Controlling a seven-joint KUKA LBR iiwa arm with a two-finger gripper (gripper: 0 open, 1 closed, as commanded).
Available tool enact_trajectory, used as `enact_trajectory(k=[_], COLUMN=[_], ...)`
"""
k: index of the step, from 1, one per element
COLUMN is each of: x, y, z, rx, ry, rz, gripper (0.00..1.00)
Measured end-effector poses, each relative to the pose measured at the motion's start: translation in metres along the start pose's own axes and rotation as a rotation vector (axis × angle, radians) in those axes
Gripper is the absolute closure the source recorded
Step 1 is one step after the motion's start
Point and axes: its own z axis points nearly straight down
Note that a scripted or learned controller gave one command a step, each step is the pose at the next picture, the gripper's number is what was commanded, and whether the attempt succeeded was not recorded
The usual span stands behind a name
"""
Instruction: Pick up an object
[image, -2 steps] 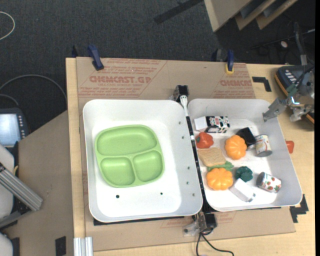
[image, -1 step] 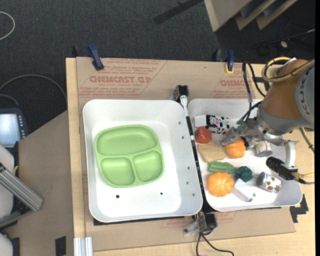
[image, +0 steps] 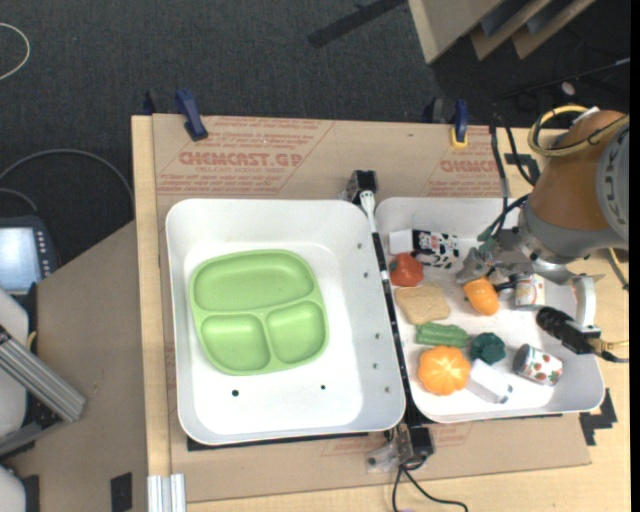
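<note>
Nearest you, at 5 o'clock in the right bin (image: 590, 385), sits an orange ball (image: 443, 369), with a green pod (image: 441, 334) and tan bread slice (image: 421, 303) just beyond. The left bin (image: 190, 240) holds a green divided plate (image: 259, 311). Farther, toward 3 o'clock, the pincer (image: 487, 268) hangs over a small orange piece (image: 481, 296); you cannot tell its spread.

From my feed I see dark grey carpet (image: 200, 50) around the bench (image: 280, 150), whose brown board top is held by blue clamps (image: 190, 112). Cables (image: 60, 160) trail across the floor at left.
</note>
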Motion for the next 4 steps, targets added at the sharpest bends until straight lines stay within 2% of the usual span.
enact_trajectory(k=[1,2,3,4], x=[0.0,0.077,0.139,0.199], y=[0.002,-0.037,-0.073,-0.092], z=[-0.012,-0.106,-0.191,-0.246], rx=[-0.008,0.025,0.024,0.024], ry=[-0.001,0.012,0.012,0.012], rz=[0.0,-0.007,-0.006,-0.008], gripper=[1.0,1.0,1.0,1.0])
